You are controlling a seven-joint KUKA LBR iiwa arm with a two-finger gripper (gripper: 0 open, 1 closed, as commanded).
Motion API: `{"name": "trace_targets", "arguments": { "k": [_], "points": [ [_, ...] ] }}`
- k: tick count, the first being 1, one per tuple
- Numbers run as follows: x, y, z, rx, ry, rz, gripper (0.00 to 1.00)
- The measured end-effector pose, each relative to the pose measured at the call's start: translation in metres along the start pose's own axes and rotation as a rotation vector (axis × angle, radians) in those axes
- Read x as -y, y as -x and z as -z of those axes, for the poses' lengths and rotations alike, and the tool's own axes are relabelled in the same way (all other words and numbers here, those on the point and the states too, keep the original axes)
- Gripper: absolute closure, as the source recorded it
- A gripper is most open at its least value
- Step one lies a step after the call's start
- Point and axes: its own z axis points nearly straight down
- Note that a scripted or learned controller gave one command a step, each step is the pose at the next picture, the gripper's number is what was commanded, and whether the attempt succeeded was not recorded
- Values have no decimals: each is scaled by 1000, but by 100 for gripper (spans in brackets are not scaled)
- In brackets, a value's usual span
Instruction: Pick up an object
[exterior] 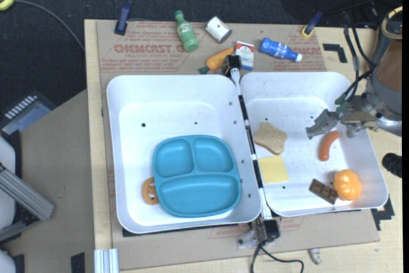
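One sausage [328,146] lies just below the claw [333,123], its fingers spread, in the right white bin [300,83].

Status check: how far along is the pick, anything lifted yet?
Done: the gripper is inside the right bin, directly above the sausage. In hand: nothing seen between the fingers; the sausage lies on the bin floor. Left: close on an object and lift. Bread, cheese and orange sit untouched.
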Motion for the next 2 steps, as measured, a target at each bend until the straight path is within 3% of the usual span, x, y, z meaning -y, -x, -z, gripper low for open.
{"name": "trace_targets", "arguments": {
  "k": [1,2],
  "points": [
    [-28,61,-89,0,-2,-1,0],
    [-32,90,-151,-1,-1,0,0]
  ]
}}
